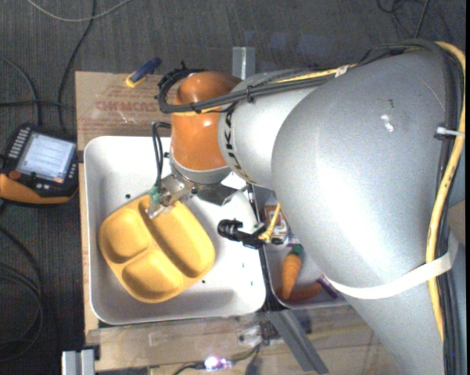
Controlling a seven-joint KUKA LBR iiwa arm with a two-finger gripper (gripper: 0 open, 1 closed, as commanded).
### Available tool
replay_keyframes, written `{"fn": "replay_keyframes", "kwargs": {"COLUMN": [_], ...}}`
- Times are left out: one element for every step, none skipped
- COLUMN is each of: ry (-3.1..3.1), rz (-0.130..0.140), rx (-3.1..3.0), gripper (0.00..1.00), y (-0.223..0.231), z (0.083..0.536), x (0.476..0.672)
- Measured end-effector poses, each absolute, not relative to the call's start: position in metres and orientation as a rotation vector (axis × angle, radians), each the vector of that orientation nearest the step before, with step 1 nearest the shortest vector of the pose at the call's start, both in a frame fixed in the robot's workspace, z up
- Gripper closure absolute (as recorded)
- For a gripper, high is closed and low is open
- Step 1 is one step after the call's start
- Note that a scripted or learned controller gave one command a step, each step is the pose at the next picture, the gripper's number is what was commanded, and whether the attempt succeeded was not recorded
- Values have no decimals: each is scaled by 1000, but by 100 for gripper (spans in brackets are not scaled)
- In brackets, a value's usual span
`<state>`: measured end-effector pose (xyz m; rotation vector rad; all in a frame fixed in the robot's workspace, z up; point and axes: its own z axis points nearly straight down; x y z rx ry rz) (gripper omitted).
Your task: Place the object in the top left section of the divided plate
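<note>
Your grey arm [352,170] is nearest the lens and covers most of the right side. Far left, a teach pendant [35,165] lies on the floor beside the bench. The yellow divided plate [156,248] lies tilted in the left bin [109,162]. The gripper [163,198] sits at the plate's upper edge, under the orange band [199,131]; jaw state can't be told. A carrot [291,270] lies in the right bin, well apart from the plate.
</note>
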<state>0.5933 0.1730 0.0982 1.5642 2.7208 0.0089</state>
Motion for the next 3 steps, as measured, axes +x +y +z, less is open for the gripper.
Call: {"fn": "replay_keyframes", "kwargs": {"ry": [2716,2999,3014], "rz": [15,30,1], "rx": [1579,865,886], "gripper": [100,100,100], "y": [175,138,207], "z": [95,97,207], "x": [600,580,610]}}
